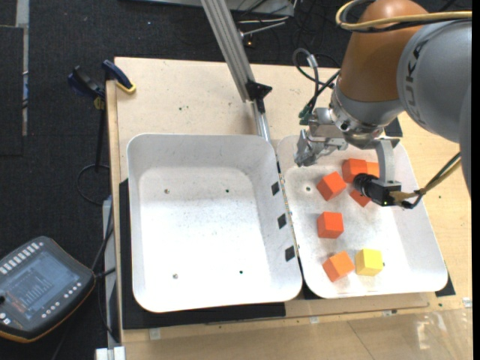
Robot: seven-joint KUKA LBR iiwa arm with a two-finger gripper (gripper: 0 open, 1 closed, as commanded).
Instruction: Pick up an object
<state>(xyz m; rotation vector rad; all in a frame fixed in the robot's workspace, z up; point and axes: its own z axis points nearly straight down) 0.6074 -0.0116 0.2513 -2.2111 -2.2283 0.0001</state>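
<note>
Several small blocks lie in the right bin (431,265). An orange-red block (330,185) sits near the bin's middle, with an orange block (355,169) and a partly hidden red block (361,196) to its right. Further forward are another orange-red block (330,224), an orange block (338,265) and a yellow block (369,262). My gripper (311,151) hangs over the bin's back left corner, just up and left of the nearest orange-red block. I see nothing held in it.
The left bin (142,201) stands beside the right one, and their rims meet. A slanted metal pole (232,47) ends at the bins' back junction. A black cable fitting (384,191) hangs from the wrist over the red block. A teach pendant (37,287) lies front left.
</note>
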